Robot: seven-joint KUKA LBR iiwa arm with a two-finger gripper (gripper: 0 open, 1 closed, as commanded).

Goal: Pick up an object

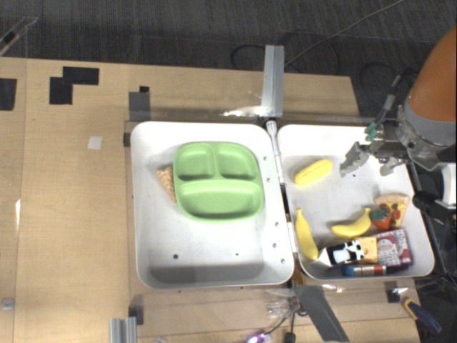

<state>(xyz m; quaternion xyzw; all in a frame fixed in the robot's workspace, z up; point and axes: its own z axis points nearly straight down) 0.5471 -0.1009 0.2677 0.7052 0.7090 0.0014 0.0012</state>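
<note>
Largest of all, a pale wooden bench (64,213), bearing two shallow white bins side by side. On the left, the left bin (153,252); on the right, touching it along a shared edge, the right bin (335,138).

Reaching in from the right, the grey arm (432,131) with its orange band, poised over the right bin's far right corner.

In the middle of the left bin, a green divided plate (218,179), lying flat. Tucked under its left rim, a tan crumbly piece (166,183) (hard to say what exactly).

At the arm's end, the gripper (370,163), over the upper half of the right bin. Fingers spread apart, with nothing between them.

Just beside the gripper, to its left, a yellow oval piece (314,171), lying loose on the bin floor and apart from the fingers.

Lower in the right bin, the rest of the loose pieces:
- along the left wall, a banana (305,236);
- near the middle, a second banana (355,226), curved upward;
- against the right wall, a pizza-slice toy (391,209);
- below that, a red and white box (393,249);
- touching the box's left side, a black and white carton (348,251);
- along the near wall, a thin marker (364,269).
</note>
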